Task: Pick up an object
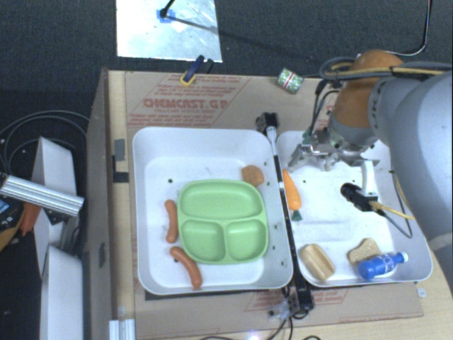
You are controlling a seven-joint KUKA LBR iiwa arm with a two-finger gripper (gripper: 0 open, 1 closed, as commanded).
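The grey arm (410, 140) reaches in from the right, its orange band (371, 66) above the wrist, and bends down over the far left corner of the right bin (407, 222). The gripper (311, 156) hangs there, close to the bin floor; I cannot tell whether its jaws are spread or pressed together, and nothing shows between them.

Just beside it, a carrot (291, 190) lies along that bin's left wall. By the near edge are a bread roll (317, 261), a slice of toast (364, 249) and a blue bottle (381, 264).

The left bin (152, 183) holds a green divided plate (223, 218), two sausages (170, 220) at its left side and a brown cookie (252, 175) at its far right corner.

Both bins rest on red-printed cardboard (187, 103). A shiny sheet (166, 20) lies beyond on dark carpet (56, 41).
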